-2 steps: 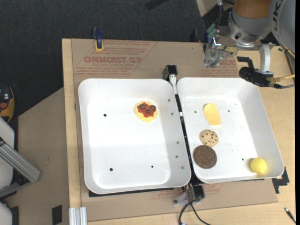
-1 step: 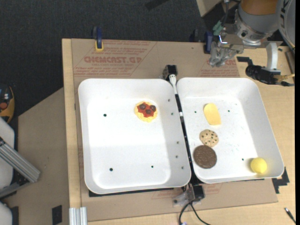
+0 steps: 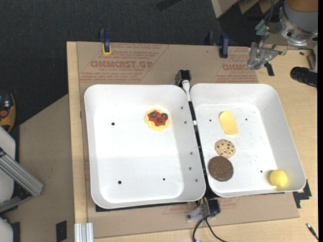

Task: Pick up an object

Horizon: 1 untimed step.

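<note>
Glossy white bins (image 3: pixel 101 135) hold round cookies (image 3: pixel 224 148) and pizza (image 3: pixel 158 119).

Gripper (image 3: pixel 259 57) far right beyond the bins, small pizza (image 3: pixel 158 119) in left bin (image 3: pixel 101 150), right bin (image 3: pixel 287 135) — yellow block (image 3: pixel 228 123), two cookies, yellow ball (image 3: pixel 278 178)

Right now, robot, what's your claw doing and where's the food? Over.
Two-finger gripper up beyond the right white bin, holding nothing. Yellow ball, pale yellow block, two cookies inside it. Small toy pizza in left white bin. Nothing in the way.
</note>
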Each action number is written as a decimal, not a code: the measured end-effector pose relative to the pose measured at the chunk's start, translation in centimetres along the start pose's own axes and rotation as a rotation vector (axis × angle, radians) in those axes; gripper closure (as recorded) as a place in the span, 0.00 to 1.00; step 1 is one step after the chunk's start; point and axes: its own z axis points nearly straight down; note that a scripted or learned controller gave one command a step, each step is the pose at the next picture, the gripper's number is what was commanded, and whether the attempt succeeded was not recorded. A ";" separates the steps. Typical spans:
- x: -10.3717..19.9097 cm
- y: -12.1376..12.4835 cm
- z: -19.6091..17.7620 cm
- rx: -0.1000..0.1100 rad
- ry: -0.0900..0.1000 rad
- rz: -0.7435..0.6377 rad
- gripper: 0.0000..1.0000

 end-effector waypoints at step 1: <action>-2.3 0.1 -1.8 0.000 0.001 -0.003 1.00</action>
